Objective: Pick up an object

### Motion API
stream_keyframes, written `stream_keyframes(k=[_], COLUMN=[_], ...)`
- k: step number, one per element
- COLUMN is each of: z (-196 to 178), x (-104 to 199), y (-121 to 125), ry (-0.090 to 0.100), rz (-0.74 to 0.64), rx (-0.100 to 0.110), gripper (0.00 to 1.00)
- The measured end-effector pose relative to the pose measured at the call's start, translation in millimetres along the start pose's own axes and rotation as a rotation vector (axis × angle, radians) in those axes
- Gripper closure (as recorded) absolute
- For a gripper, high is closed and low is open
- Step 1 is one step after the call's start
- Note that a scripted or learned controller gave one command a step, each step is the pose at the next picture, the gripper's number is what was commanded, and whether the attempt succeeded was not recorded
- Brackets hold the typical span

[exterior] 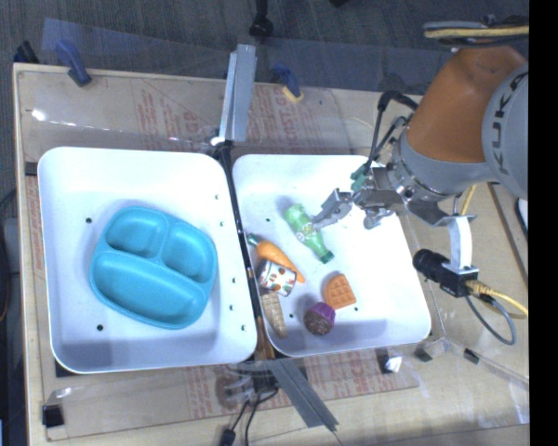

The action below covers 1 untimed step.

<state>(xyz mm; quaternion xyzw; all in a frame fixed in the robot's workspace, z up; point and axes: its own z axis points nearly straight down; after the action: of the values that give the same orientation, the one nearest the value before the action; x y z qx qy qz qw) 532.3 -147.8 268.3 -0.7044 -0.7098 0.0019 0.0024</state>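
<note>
1. The desk [121, 110] is the biggest thing I see. It carries two white bins side by side. I will use the right bin [391, 314] as my landmark.
2. The left bin [65, 323] sits just beside the right bin, touching along the middle. A blue tray [153, 266] with three parts lies in it.
3. My arm [465, 110] hangs over the right bin's upper right corner, grey with an orange band.
4. The end effector [333, 208] is low inside the right bin, near its middle top. I can see two fingers, but I cannot tell how wide they are or if they grip anything.
5. A green bottle [309, 232] lies tilted in the middle of the right bin, just beside the end effector tip. I think this is the thing to pick.
6. An orange carrot [275, 255] and a small printed cup [277, 278] lie by the right bin's left wall.
7. A waffle-like piece [339, 292] and a purple ball thing [320, 318] lie near the right bin's bottom edge.
8. What could go wrong: the bottle is round and tilted, so I think it may roll or slip out. The fingers seem to be at its top end, so they may only nudge it toward the carrot.
</note>
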Motion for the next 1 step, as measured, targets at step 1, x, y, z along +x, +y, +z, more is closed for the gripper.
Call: stream_keyframes(k=[1], z=[162.6], x=[-15.2], y=[-17.1], ry=[-0.001], rz=[0.002], rx=[-0.005], gripper=[0.0])
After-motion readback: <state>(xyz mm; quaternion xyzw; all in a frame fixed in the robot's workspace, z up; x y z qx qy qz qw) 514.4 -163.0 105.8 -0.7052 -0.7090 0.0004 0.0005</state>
